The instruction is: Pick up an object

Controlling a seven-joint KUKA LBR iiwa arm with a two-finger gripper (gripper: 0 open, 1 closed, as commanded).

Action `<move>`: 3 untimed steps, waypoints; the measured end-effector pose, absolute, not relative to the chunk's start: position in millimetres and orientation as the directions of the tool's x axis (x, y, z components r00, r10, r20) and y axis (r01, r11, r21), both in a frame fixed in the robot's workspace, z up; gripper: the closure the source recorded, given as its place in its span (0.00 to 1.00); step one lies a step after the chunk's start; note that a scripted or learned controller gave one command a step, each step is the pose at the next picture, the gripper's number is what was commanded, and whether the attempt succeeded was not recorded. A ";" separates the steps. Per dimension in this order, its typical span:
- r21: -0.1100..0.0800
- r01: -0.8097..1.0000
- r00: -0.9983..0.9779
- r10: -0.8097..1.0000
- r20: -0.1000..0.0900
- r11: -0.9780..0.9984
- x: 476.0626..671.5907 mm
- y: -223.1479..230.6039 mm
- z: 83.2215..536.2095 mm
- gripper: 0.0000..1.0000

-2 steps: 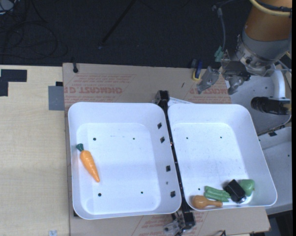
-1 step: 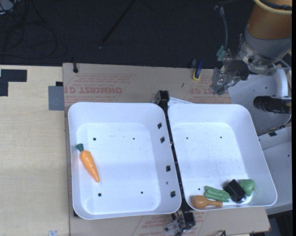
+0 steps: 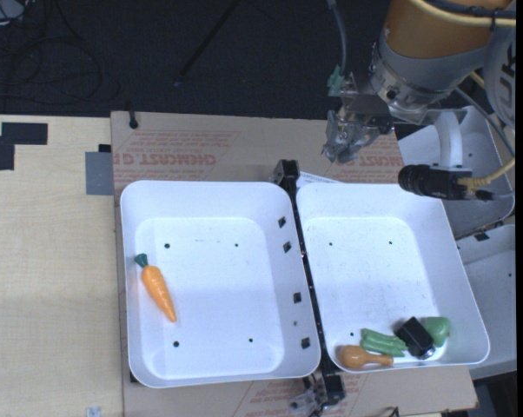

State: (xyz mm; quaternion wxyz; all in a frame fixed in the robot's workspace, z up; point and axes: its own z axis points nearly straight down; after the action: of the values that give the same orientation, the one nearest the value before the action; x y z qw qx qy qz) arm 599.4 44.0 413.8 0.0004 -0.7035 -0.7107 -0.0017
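Note:
An orange toy carrot (image 3: 158, 291) with a green top lies at the left side of the left bin (image 3: 205, 202). In the right bin (image 3: 374, 200), the front right corner holds a tan pear-shaped piece (image 3: 363, 357), a green pod-like piece (image 3: 383, 342), a black block (image 3: 415, 336) and a light green piece (image 3: 437, 327) bunched together. My gripper (image 3: 342, 148) hangs high over the cardboard behind the right bin's far left corner, well away from all the objects. Nothing shows between its fingers.
A black clamp strip (image 3: 296, 259) runs along the seam between the two bins. Cardboard (image 3: 201, 150) lies under and behind the bins. A black cylinder (image 3: 428, 181) on the arm juts out over the right bin's far right corner.

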 end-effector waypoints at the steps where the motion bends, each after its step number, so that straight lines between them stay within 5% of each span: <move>1: -0.014 1.000 -0.002 1.000 -0.001 0.002 600.2 57.3 298.7 1.00; 2: 0.000 1.000 0.002 1.000 -0.001 -0.002 621.1 12.6 330.8 1.00; 3: 0.009 1.000 -0.008 1.000 0.002 0.008 645.2 102.2 426.0 1.00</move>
State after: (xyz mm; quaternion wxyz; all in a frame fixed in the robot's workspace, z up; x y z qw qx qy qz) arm 645.2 102.2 426.0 -0.0027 -0.7042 -0.7100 -0.0038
